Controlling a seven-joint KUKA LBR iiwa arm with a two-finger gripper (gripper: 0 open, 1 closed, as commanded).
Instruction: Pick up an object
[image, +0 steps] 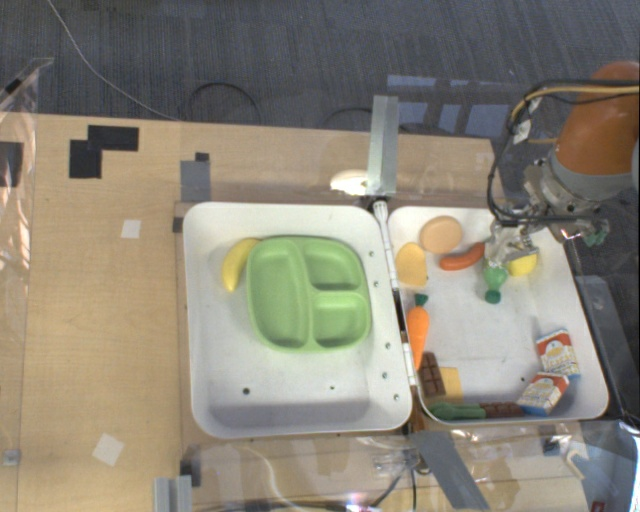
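Whether the fingers (507, 243) are spread or pressed together I cannot tell from up here; they hang over the far end of the right bin (590, 330), under the grey wrist and the orange band of the arm (598, 140). Right below them sit a small yellow toy (523, 264) and a green bottle-shaped piece (493, 282), with a red sausage (461, 258) just to their left. Nothing can be seen pinched between the fingers. Further left in that bin lie a round peach-coloured piece (440, 234) and a yellow-orange wedge (411, 265) against the dividing wall. A carrot (417, 332) lies lower down, then a chocolate bar (430, 374) beside a yellow block (451, 381), and a green bean-like strip (458, 410) along the near wall. Two small cartons (552, 372) rest in the near right corner. The left bin (215, 380) holds a green divided plate (305, 292) with a banana (237, 263) touching its left edge. Both bins sit on the pale wooden table (90, 330).
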